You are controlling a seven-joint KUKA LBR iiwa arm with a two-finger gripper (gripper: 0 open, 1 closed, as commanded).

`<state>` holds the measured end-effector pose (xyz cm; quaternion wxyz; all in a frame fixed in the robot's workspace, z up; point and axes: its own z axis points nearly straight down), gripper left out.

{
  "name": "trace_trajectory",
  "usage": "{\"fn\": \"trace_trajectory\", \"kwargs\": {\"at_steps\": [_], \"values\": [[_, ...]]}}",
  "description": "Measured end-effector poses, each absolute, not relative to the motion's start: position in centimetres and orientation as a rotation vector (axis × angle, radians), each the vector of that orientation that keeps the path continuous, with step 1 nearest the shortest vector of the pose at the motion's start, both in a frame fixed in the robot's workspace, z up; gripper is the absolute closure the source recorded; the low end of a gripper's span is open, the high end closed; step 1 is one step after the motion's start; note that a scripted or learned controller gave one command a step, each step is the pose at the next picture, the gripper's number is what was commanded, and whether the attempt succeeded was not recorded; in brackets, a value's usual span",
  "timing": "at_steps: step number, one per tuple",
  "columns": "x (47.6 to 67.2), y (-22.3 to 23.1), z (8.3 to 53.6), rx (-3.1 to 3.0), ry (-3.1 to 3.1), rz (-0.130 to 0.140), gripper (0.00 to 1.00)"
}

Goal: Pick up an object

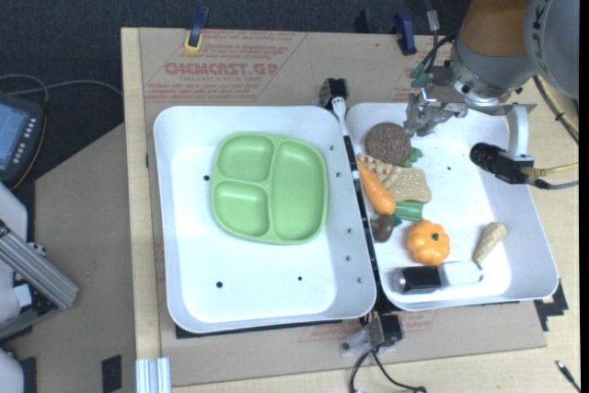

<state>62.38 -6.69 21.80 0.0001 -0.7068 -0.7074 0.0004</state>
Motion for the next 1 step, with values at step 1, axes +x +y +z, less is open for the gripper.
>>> {"fn": "trace_trajectory", "kwargs": {"at_steps": [1], "values": [[62.40, -6.04, 21.51, -2.220, -2.221, 0.002, 1.00]]}}
